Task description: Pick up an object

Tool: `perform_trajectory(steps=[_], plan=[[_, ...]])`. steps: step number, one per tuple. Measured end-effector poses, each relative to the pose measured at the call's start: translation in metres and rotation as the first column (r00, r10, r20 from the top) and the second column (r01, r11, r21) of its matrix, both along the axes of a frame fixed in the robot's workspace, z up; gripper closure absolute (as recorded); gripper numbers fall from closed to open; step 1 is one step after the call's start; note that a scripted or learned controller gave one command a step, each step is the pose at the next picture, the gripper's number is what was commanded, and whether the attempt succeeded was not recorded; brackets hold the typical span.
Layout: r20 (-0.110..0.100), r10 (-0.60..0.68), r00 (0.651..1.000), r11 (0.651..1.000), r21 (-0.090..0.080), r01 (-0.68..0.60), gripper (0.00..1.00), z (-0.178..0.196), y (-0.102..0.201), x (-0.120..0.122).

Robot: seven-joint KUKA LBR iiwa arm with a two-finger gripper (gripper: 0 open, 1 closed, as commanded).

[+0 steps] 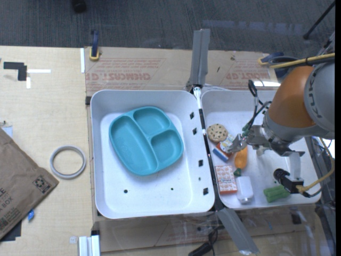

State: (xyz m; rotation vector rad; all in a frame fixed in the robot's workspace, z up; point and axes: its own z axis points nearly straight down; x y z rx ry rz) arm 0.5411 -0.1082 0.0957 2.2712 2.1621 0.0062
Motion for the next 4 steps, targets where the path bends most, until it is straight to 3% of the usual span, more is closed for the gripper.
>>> perform_trajectory(steps=[1, 2, 3, 4], plan=[[0.001, -0.003, 1.0, 1.0, 0.003, 0.003, 1.0, 0.009, 0.0, 0.001], [-0.009, -0.221, 0.975, 0.975, 0.0, 0.221, 1.0, 0.095, 0.036, 0.0], [-0.009, -0.132, 0.991, 0.991, 0.0, 0.132, 1.0, 0.134, 0.015, 0.007], [-0.01, -0.131, 0.991, 0.991, -0.001, 0.131, 0.0, 0.134, 0.015, 0.007]])
